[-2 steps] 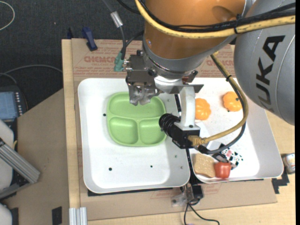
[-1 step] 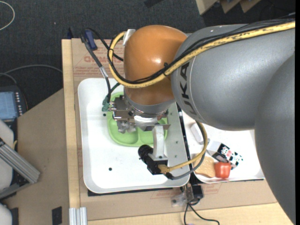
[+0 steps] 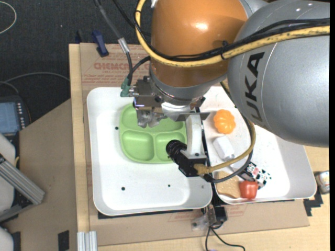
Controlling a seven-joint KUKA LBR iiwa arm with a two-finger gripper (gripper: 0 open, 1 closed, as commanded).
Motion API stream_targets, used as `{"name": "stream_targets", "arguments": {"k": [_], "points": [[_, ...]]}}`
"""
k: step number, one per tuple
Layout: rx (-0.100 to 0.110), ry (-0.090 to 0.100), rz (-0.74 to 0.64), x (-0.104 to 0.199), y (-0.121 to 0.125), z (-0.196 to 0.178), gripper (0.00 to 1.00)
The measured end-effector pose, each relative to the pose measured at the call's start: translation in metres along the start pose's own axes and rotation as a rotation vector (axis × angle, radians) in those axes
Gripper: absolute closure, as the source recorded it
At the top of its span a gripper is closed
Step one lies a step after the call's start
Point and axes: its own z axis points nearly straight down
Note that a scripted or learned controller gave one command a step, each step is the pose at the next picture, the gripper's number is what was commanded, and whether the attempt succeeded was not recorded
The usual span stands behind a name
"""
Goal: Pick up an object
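While the arm [image 3: 246,61] hangs over the left bin [image 3: 104,156], its gripper [image 3: 148,118] sits low above the green divided tray [image 3: 144,145], seemingly lined up for a grasp. Fingers: state cannot be told. Right bin [image 3: 293,182]: orange fruit [image 3: 224,120], white block [image 3: 224,148], red piece [image 3: 248,189], lying loose and unheld.

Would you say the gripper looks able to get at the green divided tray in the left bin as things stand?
Probably yes. The gripper hangs right over the green divided tray, above its back compartment, and nothing else lies between them in the left bin.
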Motion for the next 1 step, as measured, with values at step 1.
{"name": "stream_targets", "arguments": {"k": [1], "points": [[0.006,-0.003,0.0,-0.0002,-0.0076,-0.0324,1.0]]}}
